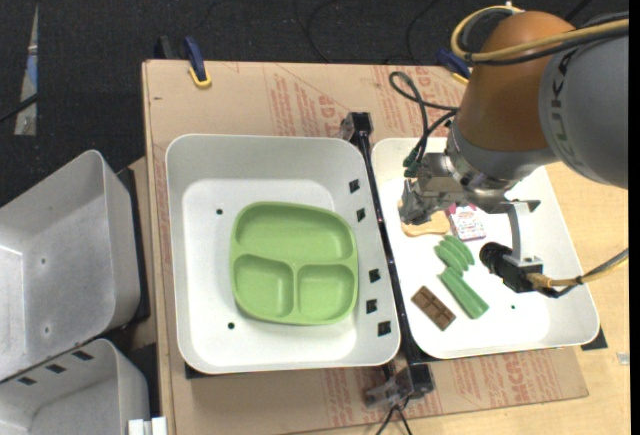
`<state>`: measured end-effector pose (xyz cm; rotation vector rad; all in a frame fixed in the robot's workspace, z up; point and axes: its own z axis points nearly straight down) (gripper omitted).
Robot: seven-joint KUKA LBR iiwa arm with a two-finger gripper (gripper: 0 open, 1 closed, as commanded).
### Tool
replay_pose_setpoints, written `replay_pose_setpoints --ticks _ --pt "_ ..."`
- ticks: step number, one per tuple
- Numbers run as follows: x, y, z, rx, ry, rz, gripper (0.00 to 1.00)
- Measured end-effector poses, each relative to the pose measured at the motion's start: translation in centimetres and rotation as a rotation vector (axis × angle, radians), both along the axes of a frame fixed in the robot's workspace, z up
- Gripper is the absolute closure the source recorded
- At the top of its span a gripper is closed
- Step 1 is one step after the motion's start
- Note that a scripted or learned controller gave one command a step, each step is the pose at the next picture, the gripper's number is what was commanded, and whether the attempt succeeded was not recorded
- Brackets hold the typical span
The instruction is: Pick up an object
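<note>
While gripper hangs low in right bin's upper-left corner, I can't tell if spread or pinching; wrist hides it. Low pose suggests grab at pink card just beside. Green piece, brown block lie nearer camera; green tray sits in left bin.

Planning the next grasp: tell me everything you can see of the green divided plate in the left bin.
The green plate is a pale green rounded-square dish, plastic by its look, with three compartments: one wide one on the far side, two smaller ones nearer the camera. It lies flat, open side up, about mid-floor in the left bin, clear of the walls. Nothing else touches it.
</note>
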<state>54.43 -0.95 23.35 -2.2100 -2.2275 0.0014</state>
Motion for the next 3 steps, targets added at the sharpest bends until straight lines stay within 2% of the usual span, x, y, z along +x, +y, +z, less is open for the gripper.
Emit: replay_pose_setpoints --ticks 2,3 --pt "-2.5 10.3 -1.9 0.0 -0.001 0.001 1.0" --pt "-2.4 9.9 -1.9 -0.002 -0.002 -0.007 0.0"
